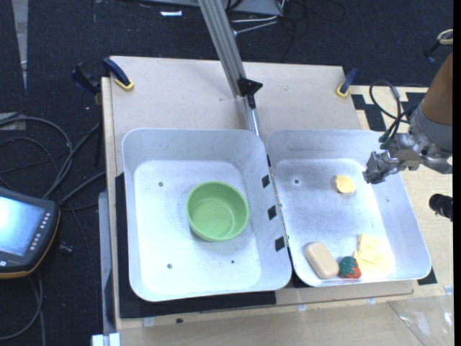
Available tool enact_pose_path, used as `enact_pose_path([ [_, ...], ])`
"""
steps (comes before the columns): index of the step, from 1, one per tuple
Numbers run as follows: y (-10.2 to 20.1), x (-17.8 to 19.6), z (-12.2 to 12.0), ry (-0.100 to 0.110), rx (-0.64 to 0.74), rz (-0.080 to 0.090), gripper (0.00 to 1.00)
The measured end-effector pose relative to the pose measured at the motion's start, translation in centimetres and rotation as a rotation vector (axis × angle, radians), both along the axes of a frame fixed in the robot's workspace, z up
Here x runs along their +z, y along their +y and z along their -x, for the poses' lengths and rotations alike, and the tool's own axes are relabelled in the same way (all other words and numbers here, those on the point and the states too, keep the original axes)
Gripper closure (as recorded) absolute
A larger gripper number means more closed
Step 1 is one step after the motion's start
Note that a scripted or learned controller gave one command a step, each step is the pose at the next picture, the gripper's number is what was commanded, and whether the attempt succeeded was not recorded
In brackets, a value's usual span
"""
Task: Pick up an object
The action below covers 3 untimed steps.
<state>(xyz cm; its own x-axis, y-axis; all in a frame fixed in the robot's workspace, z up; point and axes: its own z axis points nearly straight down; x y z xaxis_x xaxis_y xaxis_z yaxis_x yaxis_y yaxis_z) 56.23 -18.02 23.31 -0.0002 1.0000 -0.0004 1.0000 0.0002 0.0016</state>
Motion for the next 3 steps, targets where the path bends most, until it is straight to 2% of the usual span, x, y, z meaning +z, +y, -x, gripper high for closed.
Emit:
enact_pose_path([
  [1, 5.1, -1.0, -1.3, 0.002, 0.004, -0.001, 1.0],
  [3, 15.2, 1.2, -5.2, 0.001, 0.005, -0.001, 1.0],
])
